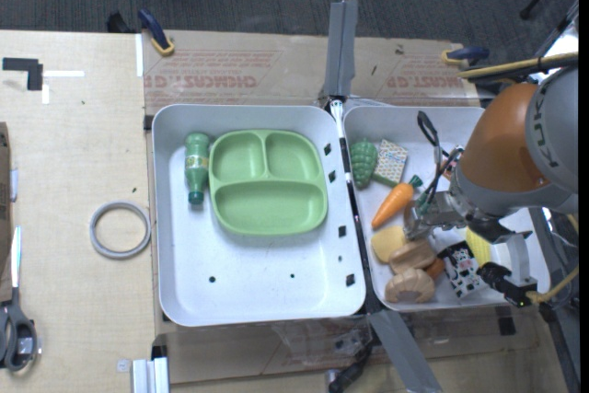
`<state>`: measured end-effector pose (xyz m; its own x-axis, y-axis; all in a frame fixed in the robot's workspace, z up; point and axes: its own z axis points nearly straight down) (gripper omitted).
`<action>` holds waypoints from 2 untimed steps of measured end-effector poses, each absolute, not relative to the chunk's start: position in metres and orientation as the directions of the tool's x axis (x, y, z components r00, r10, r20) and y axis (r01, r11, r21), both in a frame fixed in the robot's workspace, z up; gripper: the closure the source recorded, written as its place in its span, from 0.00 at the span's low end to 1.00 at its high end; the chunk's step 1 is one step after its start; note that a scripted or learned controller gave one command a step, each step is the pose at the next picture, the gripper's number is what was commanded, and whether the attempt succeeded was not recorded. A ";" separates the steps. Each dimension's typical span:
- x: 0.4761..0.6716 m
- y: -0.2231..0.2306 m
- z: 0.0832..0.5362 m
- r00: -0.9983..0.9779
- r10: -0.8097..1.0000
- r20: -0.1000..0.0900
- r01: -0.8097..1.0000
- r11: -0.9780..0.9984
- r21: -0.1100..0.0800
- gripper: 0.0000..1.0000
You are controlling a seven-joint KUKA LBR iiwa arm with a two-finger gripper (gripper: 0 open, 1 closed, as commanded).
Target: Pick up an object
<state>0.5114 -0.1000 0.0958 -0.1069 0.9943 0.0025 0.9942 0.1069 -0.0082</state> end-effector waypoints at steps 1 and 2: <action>0.511 -0.100 0.096 -0.107 0.994 0.002 0.994 0.107 -0.008 0.00; 0.580 -0.101 0.087 -0.055 0.998 0.000 0.998 0.055 -0.007 0.00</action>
